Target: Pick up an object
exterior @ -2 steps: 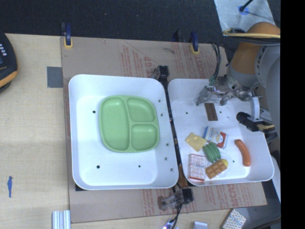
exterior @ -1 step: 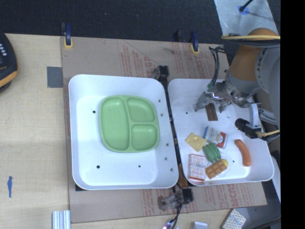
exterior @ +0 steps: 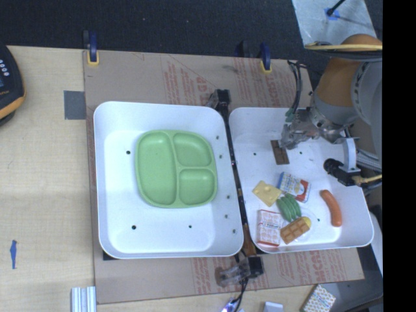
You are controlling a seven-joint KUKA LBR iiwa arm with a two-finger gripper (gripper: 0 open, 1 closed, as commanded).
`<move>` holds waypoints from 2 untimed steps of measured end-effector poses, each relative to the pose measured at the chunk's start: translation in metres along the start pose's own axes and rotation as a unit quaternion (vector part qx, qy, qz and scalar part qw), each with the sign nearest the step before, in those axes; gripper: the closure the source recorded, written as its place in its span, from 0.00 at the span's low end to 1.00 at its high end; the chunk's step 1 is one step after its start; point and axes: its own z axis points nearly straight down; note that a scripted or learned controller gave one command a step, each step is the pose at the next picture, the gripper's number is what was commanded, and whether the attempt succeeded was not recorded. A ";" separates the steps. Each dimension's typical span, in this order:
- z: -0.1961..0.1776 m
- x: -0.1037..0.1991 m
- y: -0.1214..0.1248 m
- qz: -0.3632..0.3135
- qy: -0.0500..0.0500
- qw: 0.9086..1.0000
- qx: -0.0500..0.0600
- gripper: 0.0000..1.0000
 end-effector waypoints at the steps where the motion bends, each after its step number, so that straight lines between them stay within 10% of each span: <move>1: 0.001 0.000 0.000 0.000 0.000 1.000 0.001 0.00; 2: -0.010 -0.001 0.000 -0.001 0.000 1.000 0.000 1.00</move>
